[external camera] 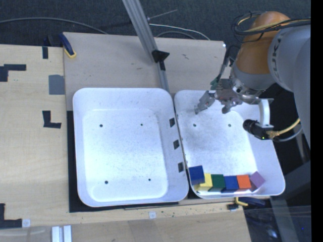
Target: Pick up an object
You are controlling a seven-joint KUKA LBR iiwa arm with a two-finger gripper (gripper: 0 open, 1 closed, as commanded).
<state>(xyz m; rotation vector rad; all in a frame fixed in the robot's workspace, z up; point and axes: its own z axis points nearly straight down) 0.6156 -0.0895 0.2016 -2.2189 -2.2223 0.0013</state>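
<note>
We note the left bin [123, 145] sits well to the left of the jaws and plays no part here. The gripper [216, 103] hovers over the far end of the right bin [229, 140], its two fingers spread apart with nothing between them, so the jaws are released.

The objects to pick lie well apart from the jaws, toward the near rim of that same bin, packed in a row: a blue block [196, 173] just above a yellow block [205, 183], then a green block [217, 181], a second blue block [231, 183], an orange block [244, 182] and a purple block [257, 179] at the right end.

Risks as we judge them:
- Blocks touch each other, so a finger descending between neighbours may land on top of one and push rather than straddle.
- The row hugs the bin's near wall; a finger on that side may strike the rim.
- A closing grasp could pinch two blocks and drop both.
- The end blocks look the safest targets.
</note>
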